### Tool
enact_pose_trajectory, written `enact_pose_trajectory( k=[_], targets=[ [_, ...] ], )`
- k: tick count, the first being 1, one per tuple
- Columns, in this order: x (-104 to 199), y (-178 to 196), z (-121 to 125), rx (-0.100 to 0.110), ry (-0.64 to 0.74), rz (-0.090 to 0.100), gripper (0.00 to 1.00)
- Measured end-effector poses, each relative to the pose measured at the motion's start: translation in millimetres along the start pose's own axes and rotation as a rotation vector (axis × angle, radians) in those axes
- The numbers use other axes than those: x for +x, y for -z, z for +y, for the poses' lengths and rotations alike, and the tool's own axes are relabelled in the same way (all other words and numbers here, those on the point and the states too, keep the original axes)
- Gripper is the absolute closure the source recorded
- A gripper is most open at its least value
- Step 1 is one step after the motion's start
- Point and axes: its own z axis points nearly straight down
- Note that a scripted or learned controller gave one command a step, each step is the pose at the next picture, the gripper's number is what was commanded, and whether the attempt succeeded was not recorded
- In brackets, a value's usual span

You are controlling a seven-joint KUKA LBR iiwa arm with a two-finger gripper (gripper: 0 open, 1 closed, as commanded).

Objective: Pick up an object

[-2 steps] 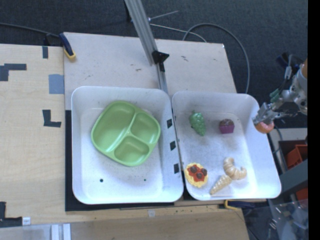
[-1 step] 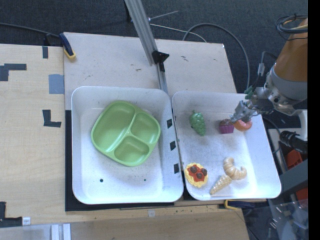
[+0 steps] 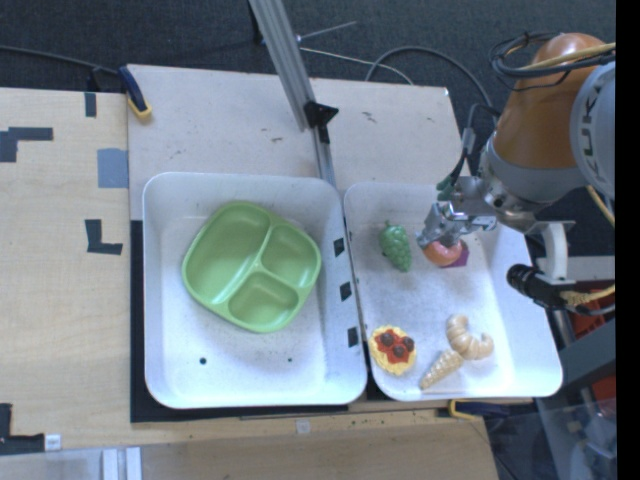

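Camera view is looking down on two white bins, and the account runs from the near rim of the right bin (image 3: 520, 388) back toward the arm. Nearest are lying a small yellow tart with dark red berries (image 3: 393, 350) and, just beside it to the right, a pale cream-swirl cone (image 3: 458, 350); both are sitting well apart from the tool. Farther back a green knobbly toy vegetable (image 3: 396, 246) is resting near the divider between the bins. Just right of it the gripper (image 3: 447, 230) is hanging over a round orange-and-pink toy fruit (image 3: 446, 254), which is peeking out from under the metal fingers. Whether those fingers are apart or closed I cannot tell, and the fruit is not visibly between them. In the left bin (image 3: 160, 268) a green divided plate (image 3: 252, 266) is lying alone.

The risk, as I judge it, is lying in the fruit's shape: being round and smooth, it is likely to roll or squirt sideways if the closing is landing off centre, leaving an empty grasp. The green vegetable, sitting near, may also be getting nudged or caught along with it.
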Motion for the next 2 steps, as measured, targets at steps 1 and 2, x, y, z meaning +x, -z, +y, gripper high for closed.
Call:
enact_pose_trajectory(
  k=[1, 2],
  targets=[
    [54, -18, 6, 0.002, -0.001, -0.001, 1.00],
    [101, -14, 15, -0.001, -0.001, 0.000, 1.00]
  ],
)
